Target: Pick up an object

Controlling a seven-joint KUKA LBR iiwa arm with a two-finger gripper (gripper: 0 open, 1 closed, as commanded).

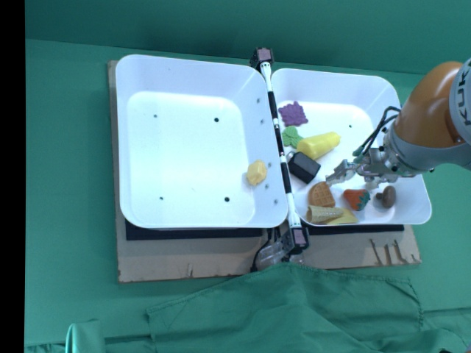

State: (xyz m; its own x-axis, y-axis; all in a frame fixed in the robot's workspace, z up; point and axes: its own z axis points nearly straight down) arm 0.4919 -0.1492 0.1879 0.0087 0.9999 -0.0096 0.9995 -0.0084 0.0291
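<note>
From my seat I see the arm (441,116) reaching in over the right bin (412,208), its orange band above the wrist and the gripper (346,172) hanging low over the bin's near half. I cannot tell how the jaws stand — the metal at the tip is too small and cluttered to read, and nothing shows pinched there. The things on offer lie mostly in this right bin: a purple grape bunch (293,112) toward the far side near the divider, a green piece (291,135) just below it, and a yellow corn cob (319,144) lying slantwise beside that. A black block (303,167) sits near the divider, just left of the gripper's tip. Closer to the near rim are a round orange waffle-like piece (321,194), a tan cone (324,213) touching a yellow piece (346,218), an orange-red carrot-like piece (356,197) and a brown mushroom-like piece (385,195) — the last two lie just beneath the wrist. In the left bin (147,79) there is a single small yellow lump (256,172) near its right wall. Both bins rest on cardboard (147,267) over green cloth (66,160).
</note>
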